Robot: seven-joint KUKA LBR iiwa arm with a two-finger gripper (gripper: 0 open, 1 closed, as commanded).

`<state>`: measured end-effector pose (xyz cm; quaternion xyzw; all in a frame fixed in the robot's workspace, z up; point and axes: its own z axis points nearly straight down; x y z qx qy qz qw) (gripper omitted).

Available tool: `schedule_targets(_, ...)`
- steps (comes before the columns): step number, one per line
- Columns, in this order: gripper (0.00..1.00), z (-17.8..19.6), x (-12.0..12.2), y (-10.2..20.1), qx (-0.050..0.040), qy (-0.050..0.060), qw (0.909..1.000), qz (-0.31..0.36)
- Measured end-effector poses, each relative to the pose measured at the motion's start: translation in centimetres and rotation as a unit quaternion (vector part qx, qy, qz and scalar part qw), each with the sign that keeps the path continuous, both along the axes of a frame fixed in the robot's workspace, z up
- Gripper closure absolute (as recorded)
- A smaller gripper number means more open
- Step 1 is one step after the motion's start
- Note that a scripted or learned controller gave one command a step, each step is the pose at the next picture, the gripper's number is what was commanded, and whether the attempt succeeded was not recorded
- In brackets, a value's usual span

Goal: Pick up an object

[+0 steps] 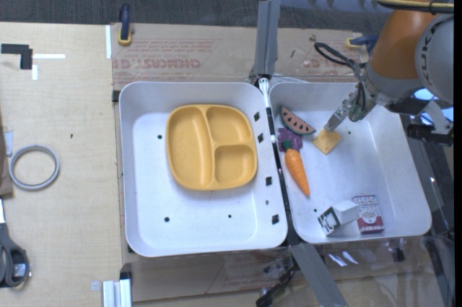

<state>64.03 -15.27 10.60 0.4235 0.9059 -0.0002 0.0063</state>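
Note:
The right bin (404, 175) holds a yellow cheese wedge (326, 142), an orange carrot (297, 170), a watermelon slice (297, 122), a purple grape bunch (287, 140), a small white and grey box (336, 217) and a red and white carton (369, 214). My gripper (336, 122) reaches in from the upper right and hangs at the upper edge of the cheese wedge. Whether it touches the wedge I cannot tell. I see nothing held in it.
In the left bin (137, 175) lies a yellow divided plate (211, 146). A divider wall (273, 154) separates the two bins. On the bench to the left lie a grey tape ring (32, 167) and scissors (13, 262).

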Motion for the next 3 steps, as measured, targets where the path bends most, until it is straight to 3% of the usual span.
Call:
schedule_targets(1, 0.0, -0.4, -0.2, 0.1, 0.0009, 0.004, 1.0, 0.0)
schedule_targets(2, 0.0, -1.3, -2.1, -2.2, 0.0012, 0.005, 0.9869, 0.161)
schedule_targets(3, 0.0, -1.4, 0.6, -0.7, 0.0026, 0.004, 0.9944, -0.105)
